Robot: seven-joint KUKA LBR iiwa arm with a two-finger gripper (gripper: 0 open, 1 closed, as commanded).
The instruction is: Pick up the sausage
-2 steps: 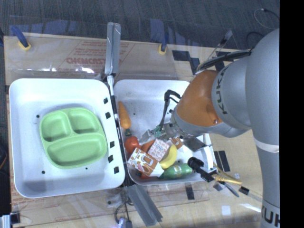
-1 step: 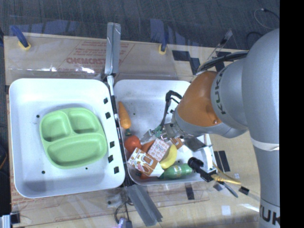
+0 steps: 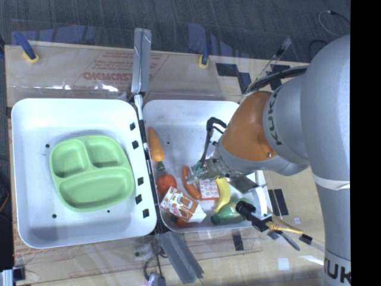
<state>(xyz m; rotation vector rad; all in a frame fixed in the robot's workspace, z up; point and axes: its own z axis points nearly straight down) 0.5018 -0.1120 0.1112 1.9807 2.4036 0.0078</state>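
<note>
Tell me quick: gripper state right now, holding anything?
Gripper: cannot be told; it sits low in the right bin over the sausage, next to the banana.

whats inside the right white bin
The right white bin holds an orange carrot, a red tomato, a reddish sausage, a yellow banana and small cartons. The grey arm covers its right part.
</note>
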